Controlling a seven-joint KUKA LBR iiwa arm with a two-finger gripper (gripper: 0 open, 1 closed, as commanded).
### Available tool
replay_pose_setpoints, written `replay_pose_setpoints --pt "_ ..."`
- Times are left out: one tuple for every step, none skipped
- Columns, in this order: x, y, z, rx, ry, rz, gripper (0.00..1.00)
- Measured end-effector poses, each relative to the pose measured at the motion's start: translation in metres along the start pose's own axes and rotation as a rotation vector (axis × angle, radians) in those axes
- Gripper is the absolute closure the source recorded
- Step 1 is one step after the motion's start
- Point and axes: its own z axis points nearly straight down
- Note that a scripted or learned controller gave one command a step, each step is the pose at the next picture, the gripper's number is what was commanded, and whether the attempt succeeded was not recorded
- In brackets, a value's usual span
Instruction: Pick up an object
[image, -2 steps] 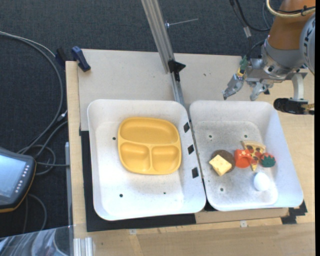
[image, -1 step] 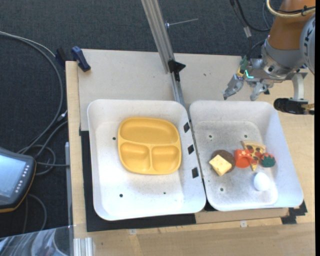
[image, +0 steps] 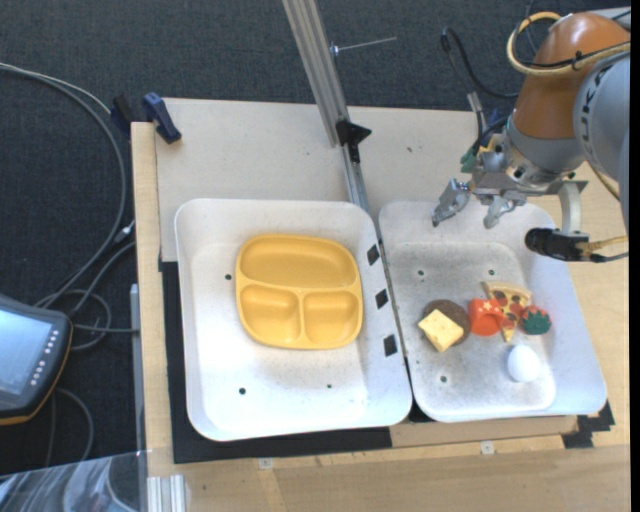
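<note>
Gripper (image: 472, 207) hanging open and empty over the far edge of the right bin (image: 570, 390).

Its fingers are spreading apart, gripping nothing; nearer the camera in that bin, a yellow cheese wedge (image: 440, 329) is sitting beside a brown disc (image: 452, 312), with a red piece (image: 486, 317), pizza slice (image: 510, 299) and white egg (image: 522, 363) lying close by; a yellow divided plate (image: 298, 290) is resting in the bin to the left.

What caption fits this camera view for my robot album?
Open tool hovers over right white bin of toy food; yellow plastic divided plate sits in left white bin.

left bin (image: 200, 400): tray (image: 298, 290) | right bin (image: 570, 385): toy food cluster (image: 485, 325) | end effector (image: 473, 207) above far rim
</note>
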Motion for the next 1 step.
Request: replay_pose_setpoints --pt "0.0061 -0.0027 0.0624 0.001 0.001 -0.001 0.0"
